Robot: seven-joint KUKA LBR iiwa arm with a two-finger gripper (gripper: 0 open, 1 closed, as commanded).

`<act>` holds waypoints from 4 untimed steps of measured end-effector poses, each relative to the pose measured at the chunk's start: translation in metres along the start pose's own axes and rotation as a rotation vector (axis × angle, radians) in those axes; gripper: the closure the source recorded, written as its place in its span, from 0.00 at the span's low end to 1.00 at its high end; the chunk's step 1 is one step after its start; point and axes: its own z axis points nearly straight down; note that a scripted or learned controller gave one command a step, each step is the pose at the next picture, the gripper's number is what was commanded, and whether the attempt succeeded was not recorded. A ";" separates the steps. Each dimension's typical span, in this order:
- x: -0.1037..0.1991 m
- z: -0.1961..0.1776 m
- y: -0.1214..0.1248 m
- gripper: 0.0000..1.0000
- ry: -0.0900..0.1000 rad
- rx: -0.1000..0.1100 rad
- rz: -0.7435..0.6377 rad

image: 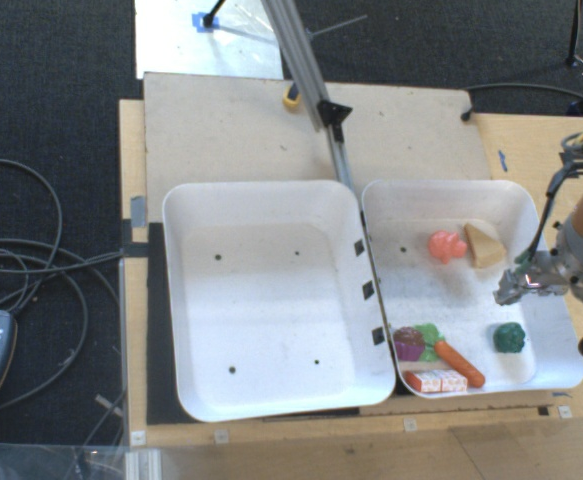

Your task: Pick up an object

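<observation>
At the right edge of the right-hand shallow white bin [441, 200], you will find the two-finger metal gripper [512, 288] hanging over the bin floor; whether its fingers stand apart or together cannot be told from this camera view, and nothing is seen between them. Working outward, the nearest candidate is the dark green, knobbly, broccoli-like toy [509, 337], which lies just below the gripper in the view, toward the bin's front wall. The tan wedge-shaped block [484, 245] lies just above the gripper, its long axis slanting, with the pink rounded toy [447, 246] touching its left side. An orange carrot-shaped toy [460, 364] lies diagonally, farther off to the lower left. Judge the green toy the shortest reach.
</observation>
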 end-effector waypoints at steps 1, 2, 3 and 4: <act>-0.001 -0.044 0.001 1.00 -0.001 0.000 0.000; -0.002 -0.098 0.003 1.00 -0.001 -0.002 -0.001; 0.043 -0.100 0.008 1.00 0.003 0.003 -0.005; 0.098 -0.086 0.018 1.00 0.004 0.005 -0.006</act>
